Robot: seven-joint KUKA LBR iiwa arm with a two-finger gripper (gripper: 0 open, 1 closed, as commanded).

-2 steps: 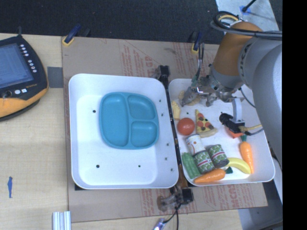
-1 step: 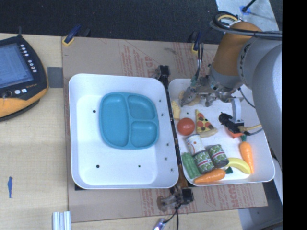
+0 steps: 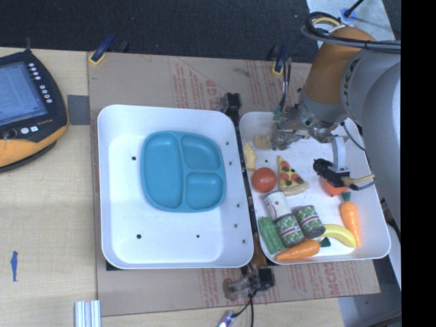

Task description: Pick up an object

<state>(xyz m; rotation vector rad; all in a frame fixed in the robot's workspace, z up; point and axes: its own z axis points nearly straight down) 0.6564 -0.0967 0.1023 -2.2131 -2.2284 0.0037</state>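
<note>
So the pincer (image 3: 285, 136) is hanging low over the upper-left corner of the right bin (image 3: 368, 206), and honestly I can't tell whether it's wide or narrow from this angle. The arm (image 3: 334, 73) is crowding that spot. Nothing is visibly sitting in its grip.

The pickable stuff is all lying in that same bin:
- A small beige piece (image 3: 263, 142) is sitting just beside the pincer on the view-left side. It may be touching, but I can't say.
- A pale yellow bit (image 3: 250, 157) is lying a little lower and further left of it, against the bin wall.
- A pizza slice (image 3: 291, 176) is resting near the pincer, straight down from it in the view, with a tomato (image 3: 264, 179) next to it on the left.
- Further down from the pincer a little white bottle (image 3: 274, 203) is standing, then two cans (image 3: 300, 225) side by side, with something green (image 3: 269, 236) to their left.
- Well away from it, along the near edge, a carrot (image 3: 298, 251) and a banana (image 3: 338, 234) are lying, and a second carrot (image 3: 349, 222) is pointing up the right side.

Way off to the pincer's left, the other bin (image 3: 122, 203) is holding a blue divided plate (image 3: 182, 170).
</note>
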